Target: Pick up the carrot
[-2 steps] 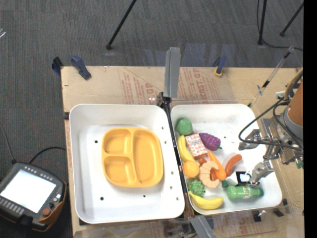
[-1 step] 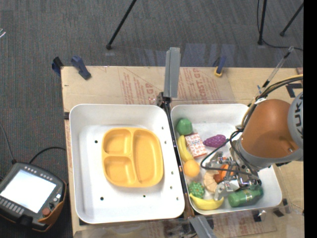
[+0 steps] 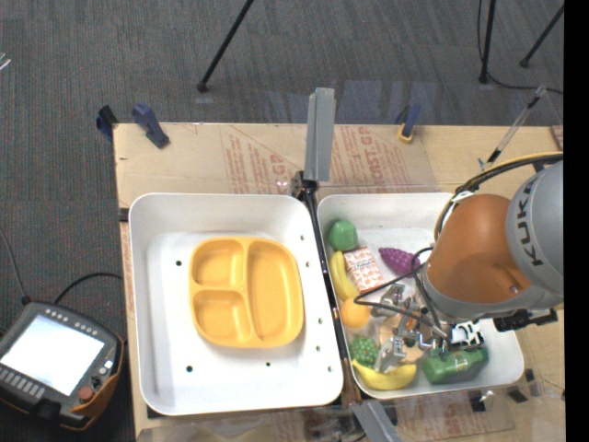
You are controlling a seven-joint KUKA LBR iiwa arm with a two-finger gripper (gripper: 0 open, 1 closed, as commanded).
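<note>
The carrot [image 3: 355, 314] (only an orange rounded bit visible) lies in the right bin [image 3: 479, 203], between two bananas, beside the tool [image 3: 402, 325], whose spread I cannot tell. "KUKA" marks the arm [image 3: 543, 224].

One fixed camera looks down, seemingly slanted, over both bins [image 3: 147, 274] from above.

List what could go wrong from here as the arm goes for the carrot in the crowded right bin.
1. The gripper sits low among tightly packed toys: a banana, a green bumpy piece and an orange piece touch or nearly touch, so it may grab the wrong one.
2. I cannot pick out the carrot for certain; the arm covers part of the right bin.
3. Lifting may knock neighbours like the boxed item.
</note>
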